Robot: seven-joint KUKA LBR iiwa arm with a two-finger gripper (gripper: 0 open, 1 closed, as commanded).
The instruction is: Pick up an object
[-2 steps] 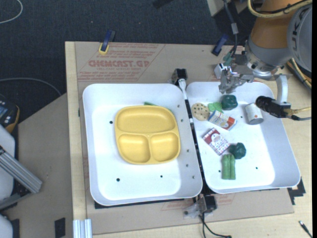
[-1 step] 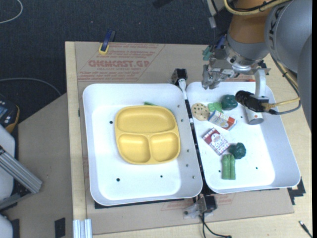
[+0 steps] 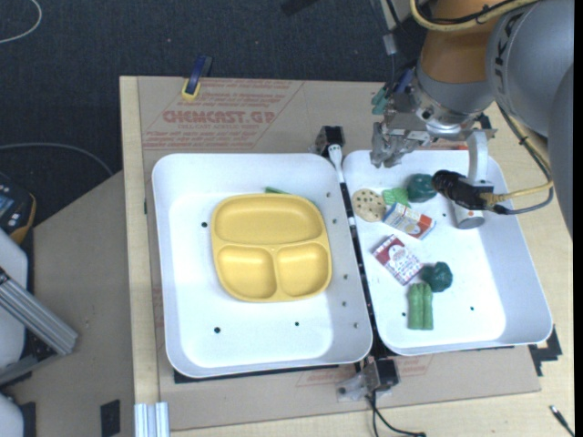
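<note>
Camera view: gripper [image 3: 389,156] hung above right bin [image 3: 510,271]'s far-left corner, finger state unclear, nothing visibly held. Risk: descending there, fingers strike the bin's rim, missing the cookie [image 3: 368,204].

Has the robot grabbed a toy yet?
Not yet. The gripper sits over the top-left corner of the right bin, with nothing seen between its fingers. The toys, like the green block and red-and-white box, lie in that bin. The yellow tray fills the left bin. Grabbing and lifting remain.

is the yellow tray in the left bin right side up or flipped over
Right side up. The yellow tray shows its three hollow compartments facing the camera, lying flat in the left bin.
</note>
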